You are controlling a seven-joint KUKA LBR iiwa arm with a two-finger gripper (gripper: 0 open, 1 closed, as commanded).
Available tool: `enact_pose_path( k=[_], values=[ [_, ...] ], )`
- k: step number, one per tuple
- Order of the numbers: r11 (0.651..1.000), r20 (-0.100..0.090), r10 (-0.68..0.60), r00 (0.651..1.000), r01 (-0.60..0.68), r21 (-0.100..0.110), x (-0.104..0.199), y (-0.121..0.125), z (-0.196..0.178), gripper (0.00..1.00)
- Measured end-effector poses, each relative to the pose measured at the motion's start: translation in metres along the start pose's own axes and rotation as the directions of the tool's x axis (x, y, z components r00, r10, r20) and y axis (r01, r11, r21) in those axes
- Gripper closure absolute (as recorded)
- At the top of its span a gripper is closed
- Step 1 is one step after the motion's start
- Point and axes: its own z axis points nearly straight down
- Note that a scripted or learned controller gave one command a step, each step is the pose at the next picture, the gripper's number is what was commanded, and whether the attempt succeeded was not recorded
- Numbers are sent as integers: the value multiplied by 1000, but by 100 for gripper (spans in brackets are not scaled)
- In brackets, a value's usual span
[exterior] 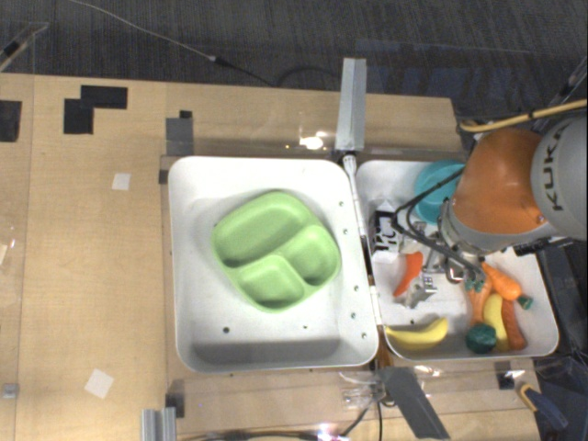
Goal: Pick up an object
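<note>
You are watching the gripper point(424, 288) hanging low over the right bin point(548, 338), and I cannot tell how its parts are set. It is hovering just beside a small orange-red carrot point(408, 274), the likeliest target. The toys are crowding together, so a descent may be nudging the carrot aside or catching a neighbour. You are counting one banana point(418, 333), one teal bowl point(435, 191), and one green divided plate point(276, 250) in the left bin point(188, 274).
</note>
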Motion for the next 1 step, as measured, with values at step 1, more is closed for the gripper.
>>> enact_pose_path(
  k=[1],
  values=[
    [990,5,141,990,-141,-1,27,5,-1,0]
  ],
)
